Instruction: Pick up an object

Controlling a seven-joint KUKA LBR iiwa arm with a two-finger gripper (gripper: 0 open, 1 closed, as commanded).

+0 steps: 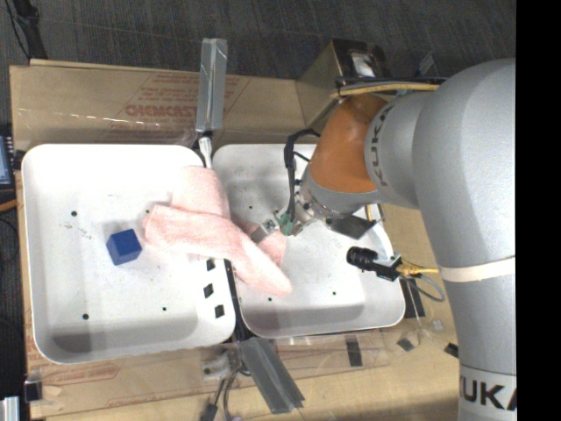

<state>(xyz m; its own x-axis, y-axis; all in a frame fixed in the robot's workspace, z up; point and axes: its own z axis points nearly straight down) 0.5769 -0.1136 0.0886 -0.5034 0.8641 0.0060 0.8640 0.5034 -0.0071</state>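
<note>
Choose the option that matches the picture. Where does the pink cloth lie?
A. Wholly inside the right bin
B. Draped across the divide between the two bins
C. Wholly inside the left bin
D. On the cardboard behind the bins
B: the pink cloth drapes over the divide, with part in the left bin and part in the right bin.

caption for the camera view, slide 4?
Gripper low at pink cloth draped across both bins; blue cube in left bin.

left white bin (pixel 53 261) sits beside right white bin (pixel 351 310), rims touching at my centre | brown cardboard sheet (pixel 114 99) lies flat behind both bins on my worktop | grey tape strip (pixel 211 82) runs up from the bins' junction | dark carpet floor (pixel 175 7) beyond the cardboard
</note>
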